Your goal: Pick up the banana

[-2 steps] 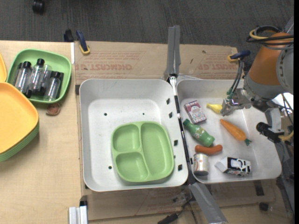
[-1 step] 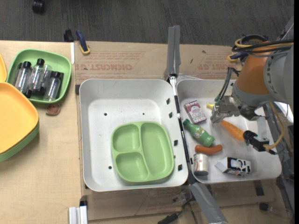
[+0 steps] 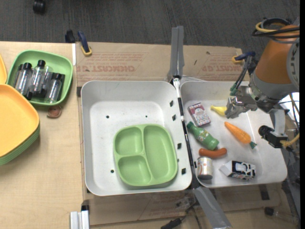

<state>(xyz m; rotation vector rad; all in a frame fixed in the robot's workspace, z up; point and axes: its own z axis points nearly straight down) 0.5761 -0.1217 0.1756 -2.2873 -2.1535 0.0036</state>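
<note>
Floor: dark grey carpet runs along the far edge, with a chair castor at far left.
Bench [image 3: 43, 194]: pale wood, with a sheet of brown cardboard [image 3: 143, 63] under two shallow white bins set side by side.
Left bin [image 3: 95, 128]: smooth white plastic with rounded corners; it holds one glossy light-green tray [image 3: 145, 155] with three compartments.
Right bin [image 3: 271, 173]: same make; it holds seven things.
Banana [image 3: 218, 110]: one, short, yellow and curved, lying at the far side of the right bin.
Gripper [image 3: 234, 108]: grey metal, low over the right bin's far side, just right of the banana and touching or nearly touching its right end; I cannot tell how wide the fingers stand or whether they have hold of anything.
Arm [image 3: 279, 61]: grey with a broad orange band, coming in from the right.
Carrot [image 3: 238, 133]: one, orange and tapered with a green top, near side of the gripper.
Card box [image 3: 199, 114]: one, pink and white, left of the banana.
Bottle [image 3: 203, 135]: one, green, lying on its side.
Sausage [image 3: 213, 152]: one, red-orange and smooth.
Can [image 3: 204, 168]: one, shiny metal.
Carton [image 3: 240, 170]: one, black and white, at the near right.
Far left: one green dish [image 3: 16, 61] with about four dark-capped vials [image 3: 38, 80], and a stack of orange plates [image 3: 14, 123].
</note>
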